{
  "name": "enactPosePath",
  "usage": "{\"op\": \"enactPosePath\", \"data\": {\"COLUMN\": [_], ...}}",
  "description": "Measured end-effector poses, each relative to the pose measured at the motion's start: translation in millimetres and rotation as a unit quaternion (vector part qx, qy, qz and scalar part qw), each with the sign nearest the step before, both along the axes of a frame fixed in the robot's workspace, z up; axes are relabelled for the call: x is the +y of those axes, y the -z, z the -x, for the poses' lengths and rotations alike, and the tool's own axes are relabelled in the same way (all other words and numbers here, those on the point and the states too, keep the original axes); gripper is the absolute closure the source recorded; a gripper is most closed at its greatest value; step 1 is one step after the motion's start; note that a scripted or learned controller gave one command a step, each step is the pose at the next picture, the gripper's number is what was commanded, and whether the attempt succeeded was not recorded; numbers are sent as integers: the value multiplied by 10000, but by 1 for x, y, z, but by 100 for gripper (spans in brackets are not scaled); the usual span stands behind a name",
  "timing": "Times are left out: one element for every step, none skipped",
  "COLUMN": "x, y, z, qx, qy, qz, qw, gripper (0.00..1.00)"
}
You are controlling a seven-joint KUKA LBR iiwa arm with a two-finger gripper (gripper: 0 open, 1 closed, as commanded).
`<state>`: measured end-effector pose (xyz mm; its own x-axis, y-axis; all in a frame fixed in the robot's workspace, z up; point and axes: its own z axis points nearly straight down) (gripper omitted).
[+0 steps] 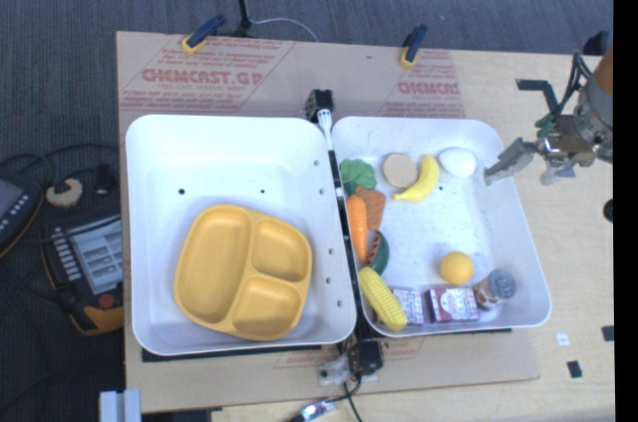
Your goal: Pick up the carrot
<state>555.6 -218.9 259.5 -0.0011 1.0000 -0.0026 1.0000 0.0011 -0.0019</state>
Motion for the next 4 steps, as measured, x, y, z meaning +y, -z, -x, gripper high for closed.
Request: {"op": "enactPosePath", "data": {"x": [36, 45, 45, 46], "y": [117, 169, 168, 158], "z": [57, 54, 66, 65], "qx": [57, -40, -101, -112], "qy": [892, 621, -857, -854], "qz": [-24, 4, 55, 50], "qw": [9960, 9981, 9963, 9963], "gripper": [0, 0, 0, 100]}}
